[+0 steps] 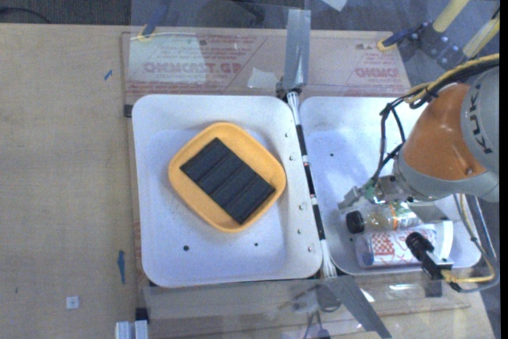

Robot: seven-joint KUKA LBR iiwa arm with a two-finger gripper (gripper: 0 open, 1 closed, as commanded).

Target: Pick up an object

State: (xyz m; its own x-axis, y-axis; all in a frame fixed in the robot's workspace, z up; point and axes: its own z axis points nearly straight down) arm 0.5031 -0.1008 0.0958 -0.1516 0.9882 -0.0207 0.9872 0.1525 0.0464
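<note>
A flat packet printed in red and white checks (384,247) lies at the near rim of the shallow white right-hand bin (333,111), just on the near side of the end effector (379,196). Between packet and end effector, almost touching it, lies the likely target: a small clear plastic bottle with a black cap (371,219), on its side, cap pointing away from the arm. It looks light and stiff, but smooth and round, so it may roll or squirt out of a pinch. The safest hold is probably across the middle of its body, square to its length, not on the cap. Its contents show a faint yellow-green tint; the label is too blurred to read.

The end effector hangs low over the bottle under the grey arm's orange band (444,139); whether it is spread or pressed together I cannot tell. Well away from the end effector, in the white left-hand bin (159,250), sits a yellow square tray (184,185) carrying a dark ribbed panel (228,180).
</note>
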